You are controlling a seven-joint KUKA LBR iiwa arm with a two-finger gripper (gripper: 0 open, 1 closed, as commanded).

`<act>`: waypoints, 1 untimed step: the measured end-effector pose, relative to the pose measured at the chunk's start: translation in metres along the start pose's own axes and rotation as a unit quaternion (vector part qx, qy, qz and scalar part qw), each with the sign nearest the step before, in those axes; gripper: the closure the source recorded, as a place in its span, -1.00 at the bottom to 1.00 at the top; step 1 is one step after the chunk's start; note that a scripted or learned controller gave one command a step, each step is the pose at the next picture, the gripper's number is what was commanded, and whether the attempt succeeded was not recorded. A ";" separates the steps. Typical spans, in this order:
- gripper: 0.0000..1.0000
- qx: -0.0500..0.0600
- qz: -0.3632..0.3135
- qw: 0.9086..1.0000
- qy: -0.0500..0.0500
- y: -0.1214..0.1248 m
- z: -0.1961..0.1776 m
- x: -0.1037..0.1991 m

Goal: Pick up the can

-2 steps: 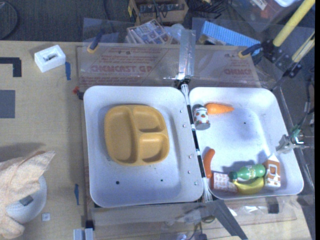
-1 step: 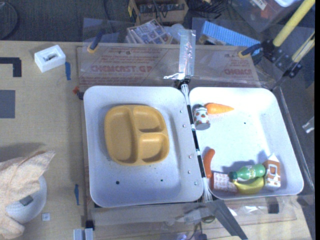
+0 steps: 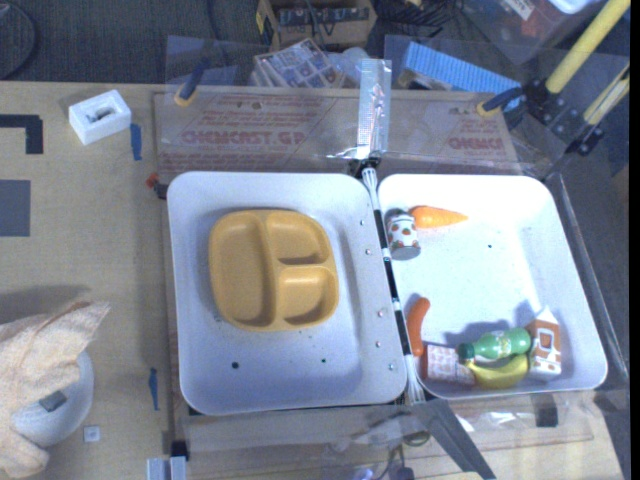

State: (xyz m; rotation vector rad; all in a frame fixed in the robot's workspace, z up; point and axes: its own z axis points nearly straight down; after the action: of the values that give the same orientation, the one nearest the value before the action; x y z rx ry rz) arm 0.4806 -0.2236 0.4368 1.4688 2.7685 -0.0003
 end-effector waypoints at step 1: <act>1.00 0.000 -0.271 0.962 0.002 0.000 0.010 0.000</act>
State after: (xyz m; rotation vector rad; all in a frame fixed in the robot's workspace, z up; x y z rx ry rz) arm 0.4803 -0.2237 0.4265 0.6633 3.0663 -0.0007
